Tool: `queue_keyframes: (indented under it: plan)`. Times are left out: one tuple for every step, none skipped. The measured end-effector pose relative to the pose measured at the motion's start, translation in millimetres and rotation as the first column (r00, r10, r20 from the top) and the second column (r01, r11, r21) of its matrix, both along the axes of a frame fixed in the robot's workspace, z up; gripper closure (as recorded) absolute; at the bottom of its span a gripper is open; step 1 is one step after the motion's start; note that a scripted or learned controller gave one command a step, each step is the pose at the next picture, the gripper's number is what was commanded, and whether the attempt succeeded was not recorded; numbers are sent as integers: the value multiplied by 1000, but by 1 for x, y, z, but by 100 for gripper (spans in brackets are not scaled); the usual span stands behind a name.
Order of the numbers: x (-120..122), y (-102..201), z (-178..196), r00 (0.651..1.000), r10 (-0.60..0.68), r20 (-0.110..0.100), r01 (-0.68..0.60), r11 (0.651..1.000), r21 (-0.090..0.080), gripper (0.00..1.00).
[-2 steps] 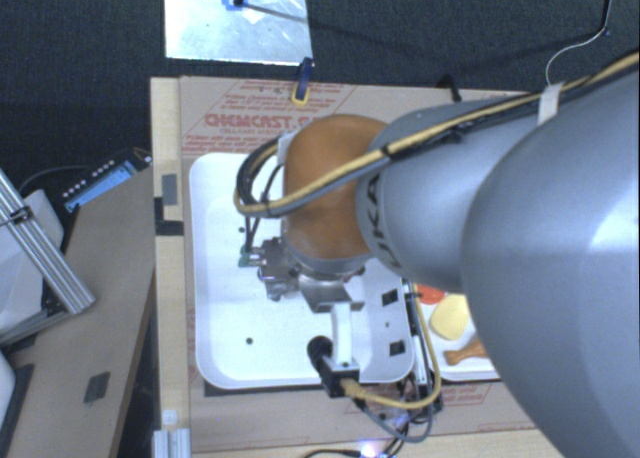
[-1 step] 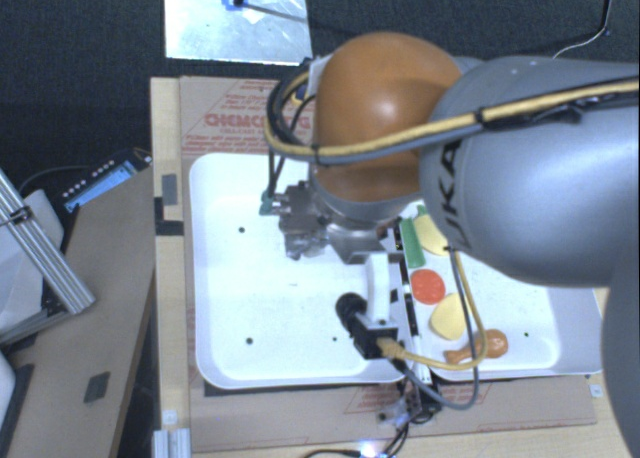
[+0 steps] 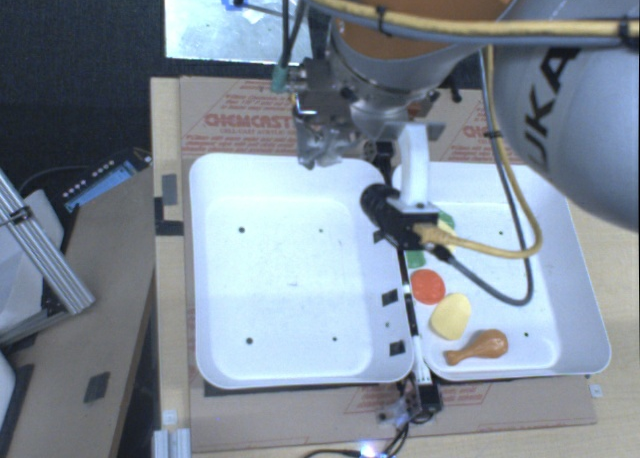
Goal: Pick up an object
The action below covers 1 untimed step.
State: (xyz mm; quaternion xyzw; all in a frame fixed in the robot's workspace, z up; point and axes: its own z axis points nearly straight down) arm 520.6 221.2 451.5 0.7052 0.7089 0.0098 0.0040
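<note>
Camera view. The gripper [image 3: 318, 146] hangs over the far edge of the left bin [image 3: 280, 276], close to that bin's far right corner. Its mechanism is seen from above and partly masked by the wrist, so it cannot be told whether it is apart or together; nothing is visibly held.

The candidate objects all lie in the right bin [image 3: 562, 318], gathered toward its near left corner. These are a red disc [image 3: 428, 286], just beside it a yellow piece [image 3: 451, 316], and nearest the near edge an orange-brown drumstick toy [image 3: 478, 347]. A green piece [image 3: 415, 259] shows beside the disc along the left edge.

From the gripper, the group lies across the divide between the bins and toward the near edge. The drumstick's long axis runs roughly along that near edge, thick end rightward. A pick probably requires travel to the right and nearer before descent.
</note>
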Motion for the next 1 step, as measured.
queue_keyframes:
  plan:
    - [-35,10,90,1000,2,-8,-2,1000,-1,100]
